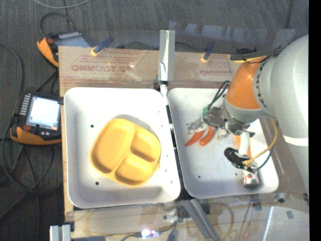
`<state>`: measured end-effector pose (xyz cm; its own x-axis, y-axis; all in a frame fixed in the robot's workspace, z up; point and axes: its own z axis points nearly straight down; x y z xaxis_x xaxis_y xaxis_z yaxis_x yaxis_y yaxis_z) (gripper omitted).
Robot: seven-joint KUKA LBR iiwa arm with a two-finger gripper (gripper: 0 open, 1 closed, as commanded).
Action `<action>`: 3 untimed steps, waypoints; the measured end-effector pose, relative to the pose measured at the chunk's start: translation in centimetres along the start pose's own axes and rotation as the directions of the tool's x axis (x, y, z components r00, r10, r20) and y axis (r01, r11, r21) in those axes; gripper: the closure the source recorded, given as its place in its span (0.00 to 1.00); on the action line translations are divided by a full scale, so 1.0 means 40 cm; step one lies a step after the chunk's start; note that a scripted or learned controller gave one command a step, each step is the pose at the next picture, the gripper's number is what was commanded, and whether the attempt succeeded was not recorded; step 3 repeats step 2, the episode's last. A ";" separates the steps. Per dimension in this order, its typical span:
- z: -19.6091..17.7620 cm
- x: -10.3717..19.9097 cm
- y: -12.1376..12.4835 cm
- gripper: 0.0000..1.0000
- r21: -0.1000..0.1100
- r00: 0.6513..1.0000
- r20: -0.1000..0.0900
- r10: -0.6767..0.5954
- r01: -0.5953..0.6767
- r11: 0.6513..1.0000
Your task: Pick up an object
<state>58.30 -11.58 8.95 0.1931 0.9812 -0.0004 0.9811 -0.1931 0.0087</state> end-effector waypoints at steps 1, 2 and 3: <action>-0.022 -0.004 0.000 1.00 0.000 1.000 0.002 0.001 -0.001 1.000; -0.233 0.126 0.163 1.00 0.010 0.986 0.000 -0.167 0.167 0.986; -0.233 0.126 0.163 1.00 0.010 0.986 0.000 -0.167 0.167 0.986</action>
